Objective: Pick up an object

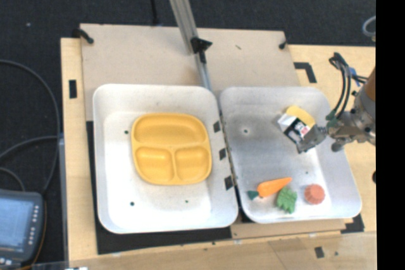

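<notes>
**The claw at the small box in the right bin**

We see the grey two-finger claw (308, 141) reaching in from the right, low over the right shallow white bin (253, 110). Its tip touches the lower right side of a small box with a yellow top and a black and white printed face (294, 122). We cannot tell if the claw is released or clenched, because the fingers are too small and dark to separate. The box lies just up and left of the claw, tilted.

Below the claw, near the front wall of the bin, lie three things in a row: an orange toy carrot with a green end (273, 187), a green leafy toy vegetable (286, 200) touching the carrot, and a round reddish toy (314, 194) just beside them.

Well to the left of the claw, in the left white bin (107, 155), rests a yellow plastic plate with three compartments (171, 148). A grey metal pole (180, 6) stands behind the bins.
</notes>
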### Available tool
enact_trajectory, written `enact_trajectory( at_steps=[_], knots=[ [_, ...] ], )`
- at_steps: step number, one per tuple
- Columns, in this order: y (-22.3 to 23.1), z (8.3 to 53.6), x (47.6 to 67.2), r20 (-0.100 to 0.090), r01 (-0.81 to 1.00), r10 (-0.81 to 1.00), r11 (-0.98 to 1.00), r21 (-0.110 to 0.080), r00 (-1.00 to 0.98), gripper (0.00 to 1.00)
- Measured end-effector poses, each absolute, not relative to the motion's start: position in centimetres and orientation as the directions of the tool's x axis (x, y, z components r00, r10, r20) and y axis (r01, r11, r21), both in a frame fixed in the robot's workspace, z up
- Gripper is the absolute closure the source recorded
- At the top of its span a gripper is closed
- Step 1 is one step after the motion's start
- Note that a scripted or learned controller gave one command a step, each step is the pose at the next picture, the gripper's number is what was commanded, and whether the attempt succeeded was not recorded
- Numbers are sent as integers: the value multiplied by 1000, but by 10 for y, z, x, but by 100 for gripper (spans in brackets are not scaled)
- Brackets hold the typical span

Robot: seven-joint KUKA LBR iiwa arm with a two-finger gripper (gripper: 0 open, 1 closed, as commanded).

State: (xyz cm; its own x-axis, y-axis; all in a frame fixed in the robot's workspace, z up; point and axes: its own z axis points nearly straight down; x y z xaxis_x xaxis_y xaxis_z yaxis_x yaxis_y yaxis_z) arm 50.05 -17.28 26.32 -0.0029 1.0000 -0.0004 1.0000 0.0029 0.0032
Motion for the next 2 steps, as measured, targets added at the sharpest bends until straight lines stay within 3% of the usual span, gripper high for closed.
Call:
enact_trajectory(
  at_steps=[1,2],
  knots=[
    [-173,263,501,0,1000,1000,1,4,-1,0],
    [-166,207,495,-1,1000,1000,-1,-2,1,0]
  ],
)
